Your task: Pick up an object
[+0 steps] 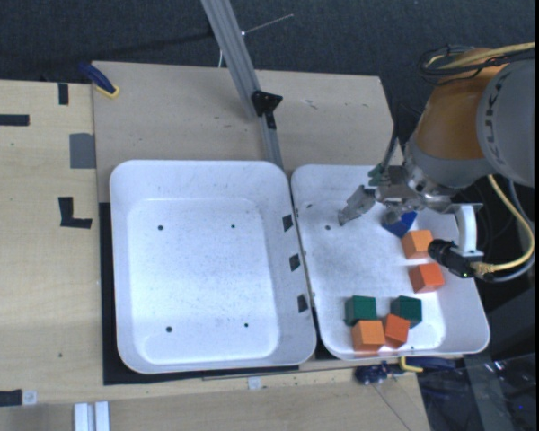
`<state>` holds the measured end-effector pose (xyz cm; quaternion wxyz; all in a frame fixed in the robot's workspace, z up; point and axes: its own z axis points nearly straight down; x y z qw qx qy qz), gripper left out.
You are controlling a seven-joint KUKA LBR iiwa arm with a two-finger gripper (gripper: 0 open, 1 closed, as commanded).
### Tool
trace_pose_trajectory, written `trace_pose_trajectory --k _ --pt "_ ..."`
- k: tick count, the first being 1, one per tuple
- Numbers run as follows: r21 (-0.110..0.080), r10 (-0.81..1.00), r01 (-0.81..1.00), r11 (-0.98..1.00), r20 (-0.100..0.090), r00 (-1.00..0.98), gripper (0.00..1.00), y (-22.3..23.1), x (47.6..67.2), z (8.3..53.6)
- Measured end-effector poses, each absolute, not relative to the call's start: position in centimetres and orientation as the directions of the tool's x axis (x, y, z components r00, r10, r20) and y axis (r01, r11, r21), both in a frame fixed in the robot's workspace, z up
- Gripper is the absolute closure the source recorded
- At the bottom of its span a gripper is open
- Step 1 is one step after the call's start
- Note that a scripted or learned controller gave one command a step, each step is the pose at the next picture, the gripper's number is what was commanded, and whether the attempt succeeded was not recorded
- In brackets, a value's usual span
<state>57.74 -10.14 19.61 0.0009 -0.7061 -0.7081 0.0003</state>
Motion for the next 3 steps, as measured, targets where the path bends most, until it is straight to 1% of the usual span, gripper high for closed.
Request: trace_pose_trajectory --k 1,2,3 --pt "-0.002 1.000 1.000 0.003 0.001 -0.003 0.00 -10.2 57.7 19.6" --pt "-0.006 1.000 1.000 0.001 -0.001 -0.001 0.00 -10.3 57.3 15.2" --pt "-0.008 1.000 1.000 0.001 0.000 -0.001 0.00 -10.3 57.1 9.8"
